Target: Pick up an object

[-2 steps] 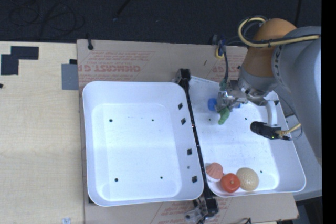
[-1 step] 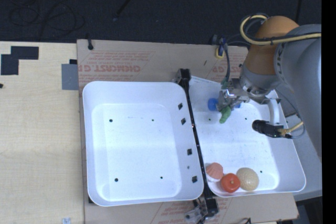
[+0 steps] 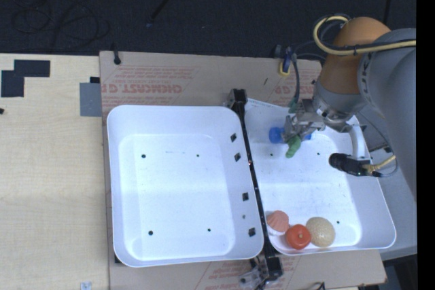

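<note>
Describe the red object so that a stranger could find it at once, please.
Look at the right bin, at its near edge. Three small things lie there in a row; the red object is the middle one, between a pink shell-like piece and a beige ball.

Grey arm [image 3: 393, 71], orange band [image 3: 353, 54] above the wrist, looped yellowish cable [image 3: 325, 34], metallic tool [image 3: 297, 129]

white bins [image 3: 129, 146], orange ball [image 3: 298, 236], blue block [image 3: 276, 135]
</note>
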Robot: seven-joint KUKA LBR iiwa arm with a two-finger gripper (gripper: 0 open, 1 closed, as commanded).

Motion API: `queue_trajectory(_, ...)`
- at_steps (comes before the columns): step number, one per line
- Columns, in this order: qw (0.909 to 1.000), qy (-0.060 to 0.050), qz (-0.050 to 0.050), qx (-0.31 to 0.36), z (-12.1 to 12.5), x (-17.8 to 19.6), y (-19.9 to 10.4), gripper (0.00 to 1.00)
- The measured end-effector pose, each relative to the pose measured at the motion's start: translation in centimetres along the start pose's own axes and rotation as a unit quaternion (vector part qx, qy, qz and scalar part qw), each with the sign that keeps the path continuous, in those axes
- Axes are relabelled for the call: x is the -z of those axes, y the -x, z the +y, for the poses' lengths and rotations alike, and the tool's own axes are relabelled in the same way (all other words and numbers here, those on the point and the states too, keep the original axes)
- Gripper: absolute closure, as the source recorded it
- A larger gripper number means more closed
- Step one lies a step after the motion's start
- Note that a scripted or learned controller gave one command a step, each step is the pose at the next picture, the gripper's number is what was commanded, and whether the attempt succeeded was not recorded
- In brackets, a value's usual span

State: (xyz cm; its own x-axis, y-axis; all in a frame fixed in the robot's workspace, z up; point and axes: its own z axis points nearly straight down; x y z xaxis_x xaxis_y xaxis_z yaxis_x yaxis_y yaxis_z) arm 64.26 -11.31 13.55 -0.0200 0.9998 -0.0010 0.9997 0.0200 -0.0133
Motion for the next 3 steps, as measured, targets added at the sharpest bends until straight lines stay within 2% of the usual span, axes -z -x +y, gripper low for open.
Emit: queue_trajectory(3,1.0000,-0.001,-0.001,0.004,0.0,2.9,0.1,1.00)
